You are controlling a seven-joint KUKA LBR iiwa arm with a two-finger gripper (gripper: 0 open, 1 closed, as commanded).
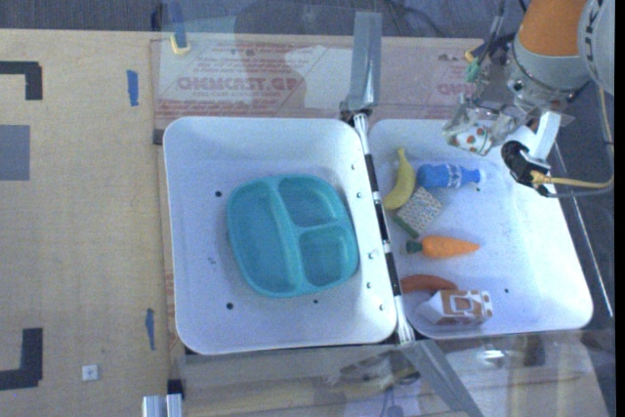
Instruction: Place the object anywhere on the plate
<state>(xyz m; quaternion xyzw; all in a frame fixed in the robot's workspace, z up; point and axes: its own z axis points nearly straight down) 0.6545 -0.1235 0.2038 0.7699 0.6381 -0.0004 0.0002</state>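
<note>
From my seat, the hand (480, 134) hangs over the far rim of the right bin (547, 259), below the arm's orange band. There is a small white piece with reddish spots at its tip, but I cannot tell whether that is a held thing or part of the hand, nor how wide the hand stands.

Near the hand, inside the right bin, lie the loose things: a blue bottle (447, 176) closest, a yellow banana (398, 181) beside it against the divider, a speckled grey square (421, 208) touching the banana's lower end, then an orange carrot (447, 248). Further off, at the near edge, sit a red-brown sausage shape (427, 283) and a small white carton (461, 307).

The teal plate (291, 234), split into three compartments, rests in the middle of the left bin (195, 171), well apart from the hand.

Both bins sit on a pale wooden tabletop (78, 239) with blue tape marks; a printed cardboard sheet (254, 83) lies behind them, and grey floor with a dark cable beyond. The arm is cut off at the right edge.
</note>
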